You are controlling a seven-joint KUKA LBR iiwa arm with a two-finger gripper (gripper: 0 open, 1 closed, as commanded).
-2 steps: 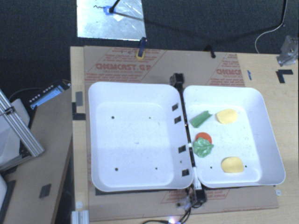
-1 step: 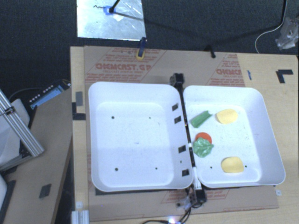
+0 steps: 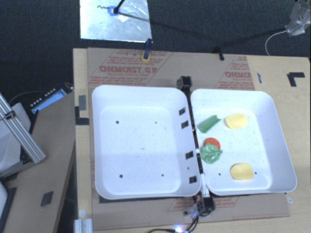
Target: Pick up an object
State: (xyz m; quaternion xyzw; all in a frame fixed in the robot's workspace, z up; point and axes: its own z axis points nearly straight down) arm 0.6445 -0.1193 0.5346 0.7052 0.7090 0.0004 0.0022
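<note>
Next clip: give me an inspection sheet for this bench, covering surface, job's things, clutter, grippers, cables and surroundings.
Surface: brown board bearing left bin and right bin, side by side.
Job's things: all in the right bin: green pod, upper yellow piece, red piece touching a crumpled green piece, lower yellow piece.
Clutter: yellow clip on the board's far edge.
Grippers: nothing seen.
Cables: black cable across the floor; white cable at top right.
Surroundings: dark carpet, silver sheet, aluminium frame at left.
</note>
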